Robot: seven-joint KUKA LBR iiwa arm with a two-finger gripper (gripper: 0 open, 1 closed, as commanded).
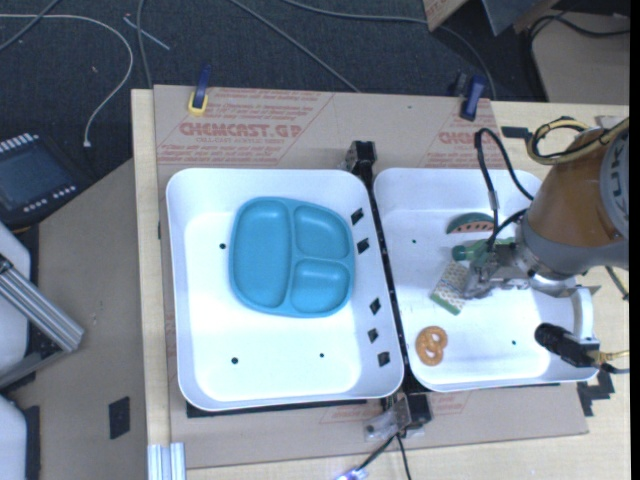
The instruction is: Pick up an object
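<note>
two bins sit side by side on a counter (pixel 270 118). the left bin (pixel 190 268) holds a divided plate (pixel 292 256) toward its back. in the right bin (pixel 420 208), a pretzel (pixel 432 344) lies near the front left corner, a small packet (pixel 452 288) lies behind it near the middle, and a melon slice (pixel 470 225) lies toward the back. the arm (pixel 575 213) reaches in from the right, its tool (pixel 482 268) just beside the packet.

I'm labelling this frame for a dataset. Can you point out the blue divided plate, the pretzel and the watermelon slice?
blue divided plate (pixel 262 258): camera view, floor of its large left compartment.
pretzel (pixel 432 345): camera view, middle of its twisted loops.
watermelon slice (pixel 470 225): camera view, on its red flesh.
</note>
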